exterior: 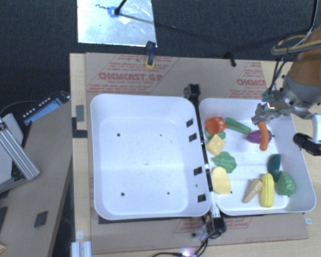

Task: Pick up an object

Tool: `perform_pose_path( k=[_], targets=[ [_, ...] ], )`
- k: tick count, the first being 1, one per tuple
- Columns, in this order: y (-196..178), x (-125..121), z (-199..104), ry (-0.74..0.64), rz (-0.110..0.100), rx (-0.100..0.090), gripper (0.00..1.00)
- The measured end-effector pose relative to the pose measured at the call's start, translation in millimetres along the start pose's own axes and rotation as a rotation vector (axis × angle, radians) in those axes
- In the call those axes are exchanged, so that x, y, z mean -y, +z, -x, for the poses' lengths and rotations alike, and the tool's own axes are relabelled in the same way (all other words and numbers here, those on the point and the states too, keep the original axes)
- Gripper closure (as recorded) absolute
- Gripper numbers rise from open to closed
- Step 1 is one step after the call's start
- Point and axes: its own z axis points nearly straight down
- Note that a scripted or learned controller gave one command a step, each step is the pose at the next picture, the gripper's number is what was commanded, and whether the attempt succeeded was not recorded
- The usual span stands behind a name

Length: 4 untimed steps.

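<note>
Over the right bin [308, 199] we note the end effector [264, 115] hanging low at the far side, the arm reaching in from the right; its tips sit just above the upper end of an orange carrot [264, 135]; whether they are spread or pressed together we cannot tell, and nothing shows between them.

Carrot lies directly beneath and toward the near side of the end effector, long axis running near-to-far, slightly tilted; a purple piece [254, 137] touches its left flank.

To the left of the end effector: green pepper [237, 125], then a red tomato [215, 125]; well toward the near side: yellow corn [267, 189] and two dark green pieces.

We judge the carrot the likeliest target; a straight descent should meet its top end; the purple neighbour may crowd the grasp.
</note>
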Motion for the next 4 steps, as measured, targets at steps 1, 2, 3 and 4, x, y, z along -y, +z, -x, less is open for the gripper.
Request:
perform_pose_path(
  k=[1,2,3,4],
  targets=[
    [24.3,66.8,46.1,0.003,-0.009,-0.002,1.00],
    [91.9,29.8,39.3,-0.008,-0.003,-0.003,1.00],
    [6.5,2.0,-7.3,-0.012,0.008,-0.003,1.00],
    [92.7,50.9,-8.9,-0.003,-0.010,-0.005,1.00]
  ],
)
